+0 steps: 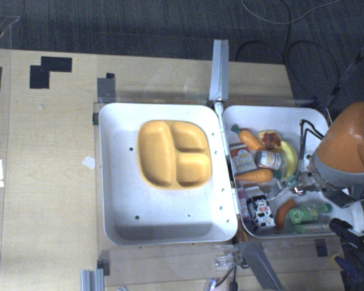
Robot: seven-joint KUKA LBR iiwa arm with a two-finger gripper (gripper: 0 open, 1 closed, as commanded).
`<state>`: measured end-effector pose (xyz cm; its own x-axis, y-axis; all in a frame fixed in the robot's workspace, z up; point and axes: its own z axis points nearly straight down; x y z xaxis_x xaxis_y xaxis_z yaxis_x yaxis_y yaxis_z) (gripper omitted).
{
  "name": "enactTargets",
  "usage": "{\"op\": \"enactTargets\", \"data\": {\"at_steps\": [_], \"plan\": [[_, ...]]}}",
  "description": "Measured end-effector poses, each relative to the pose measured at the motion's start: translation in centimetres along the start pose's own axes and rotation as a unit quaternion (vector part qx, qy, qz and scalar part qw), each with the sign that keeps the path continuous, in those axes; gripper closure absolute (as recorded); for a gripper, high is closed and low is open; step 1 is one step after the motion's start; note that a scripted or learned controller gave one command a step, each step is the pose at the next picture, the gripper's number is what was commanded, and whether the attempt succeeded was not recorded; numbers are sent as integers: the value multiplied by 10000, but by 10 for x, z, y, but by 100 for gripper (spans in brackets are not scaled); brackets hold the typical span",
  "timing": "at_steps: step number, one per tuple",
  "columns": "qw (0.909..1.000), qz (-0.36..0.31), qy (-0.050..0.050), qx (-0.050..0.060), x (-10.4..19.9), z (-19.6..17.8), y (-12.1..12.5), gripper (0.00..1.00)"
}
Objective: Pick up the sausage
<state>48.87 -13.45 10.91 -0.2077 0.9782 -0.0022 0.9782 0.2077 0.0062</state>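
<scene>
The sausage, a short reddish-brown curved piece, lies near the front of the right bin, between a small black-and-white toy car and a green bottle. My gripper is low in the same bin, just above and behind the sausage and apart from it. The grey arm with its orange band reaches in from the right and covers that bin's right side. Nothing is visibly held.
The right bin also holds a carrot, a banana, a can, an orange piece and a red-topped item. A yellow divided tray sits in the left bin.
</scene>
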Motion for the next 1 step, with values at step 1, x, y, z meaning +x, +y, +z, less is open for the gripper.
{"op": "enactTargets", "data": {"at_steps": [1], "plan": [[9964,-844,0,-1,-15,5,44,0]]}}
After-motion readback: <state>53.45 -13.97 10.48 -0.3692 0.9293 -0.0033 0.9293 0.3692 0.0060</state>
